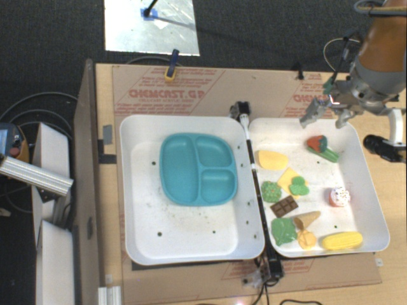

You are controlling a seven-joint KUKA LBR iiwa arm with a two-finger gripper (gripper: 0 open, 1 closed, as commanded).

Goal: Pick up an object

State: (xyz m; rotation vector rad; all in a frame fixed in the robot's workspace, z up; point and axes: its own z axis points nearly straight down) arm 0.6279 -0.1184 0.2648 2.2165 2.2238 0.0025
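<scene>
dark carpeted floor (pixel 51 37) lies beyond the wooden table (pixel 95 170), with a shiny metal sheet (pixel 151 18) at the far side.

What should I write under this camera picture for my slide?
Robot gripper hovers open over toy food in the right bin; a blue plate sits in the left.

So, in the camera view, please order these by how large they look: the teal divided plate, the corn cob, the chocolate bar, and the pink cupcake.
1. teal divided plate, by far the largest
2. corn cob
3. chocolate bar
4. pink cupcake

The chocolate bar and the cupcake look close in size, so their order is unsure.
</scene>
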